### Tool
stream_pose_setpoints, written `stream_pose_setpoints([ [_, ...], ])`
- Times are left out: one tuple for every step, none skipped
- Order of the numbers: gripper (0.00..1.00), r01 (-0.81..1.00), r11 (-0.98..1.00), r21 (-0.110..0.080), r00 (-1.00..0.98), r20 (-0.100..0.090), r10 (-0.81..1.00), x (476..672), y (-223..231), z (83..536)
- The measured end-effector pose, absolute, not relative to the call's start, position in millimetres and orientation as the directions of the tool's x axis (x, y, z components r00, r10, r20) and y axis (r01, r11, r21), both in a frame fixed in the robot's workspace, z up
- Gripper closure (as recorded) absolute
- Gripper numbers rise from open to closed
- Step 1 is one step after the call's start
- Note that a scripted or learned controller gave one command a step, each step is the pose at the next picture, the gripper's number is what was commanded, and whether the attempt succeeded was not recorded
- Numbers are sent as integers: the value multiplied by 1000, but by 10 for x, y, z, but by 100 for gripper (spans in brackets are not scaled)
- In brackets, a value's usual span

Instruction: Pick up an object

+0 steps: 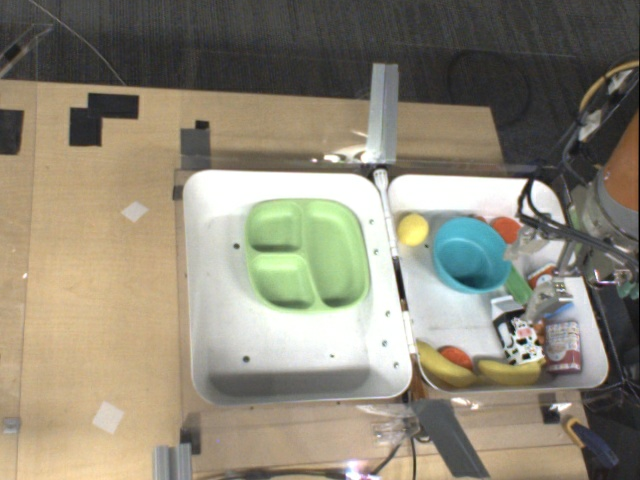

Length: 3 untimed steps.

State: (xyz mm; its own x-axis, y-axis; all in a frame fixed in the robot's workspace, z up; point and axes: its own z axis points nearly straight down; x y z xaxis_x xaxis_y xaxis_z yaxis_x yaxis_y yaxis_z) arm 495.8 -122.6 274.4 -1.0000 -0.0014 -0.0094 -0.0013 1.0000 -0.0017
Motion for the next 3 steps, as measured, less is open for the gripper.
stream_pose_setpoints([
  [0, 30, 1000, 1, -1000, 3, 30, 5095, -1366, 1676],
  [0, -16, 1000, -4, -1000, -16, -16, 5168, -1430, 945],
  [0, 19, 1000, -7, -1000, -20, 19, 6106, -911, 925],
])
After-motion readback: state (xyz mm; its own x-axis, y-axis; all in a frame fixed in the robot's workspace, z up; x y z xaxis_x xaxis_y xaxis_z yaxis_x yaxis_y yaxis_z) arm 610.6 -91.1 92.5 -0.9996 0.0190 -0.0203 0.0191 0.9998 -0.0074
